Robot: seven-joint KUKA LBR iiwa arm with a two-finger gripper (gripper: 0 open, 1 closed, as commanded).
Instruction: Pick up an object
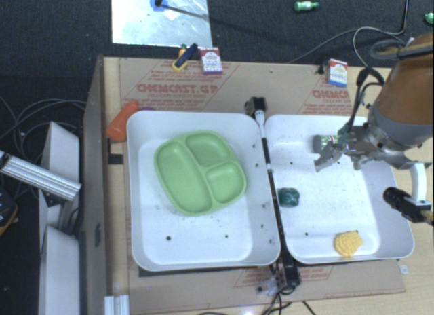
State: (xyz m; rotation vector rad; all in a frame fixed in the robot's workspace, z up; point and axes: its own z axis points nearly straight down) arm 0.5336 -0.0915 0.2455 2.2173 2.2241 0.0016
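Observation:
A small dark green object (pixel 289 197) lies near the left wall of the right bin (pixel 386 249). A yellow corn-like object (pixel 347 242) rests near that bin's front edge. My gripper (pixel 326 153) hangs over the upper middle of the right bin, pointing left, above and to the right of the green object. Its fingers stand slightly apart with nothing between them.
A green divided plate (pixel 199 171) lies in the left bin (pixel 146 239). An orange object (pixel 122 120) sits at the left bin's back left corner. Two small boxes (pixel 211 60) (pixel 337 72) and a yellow-blue item (pixel 184 56) rest on the cardboard behind the bins.

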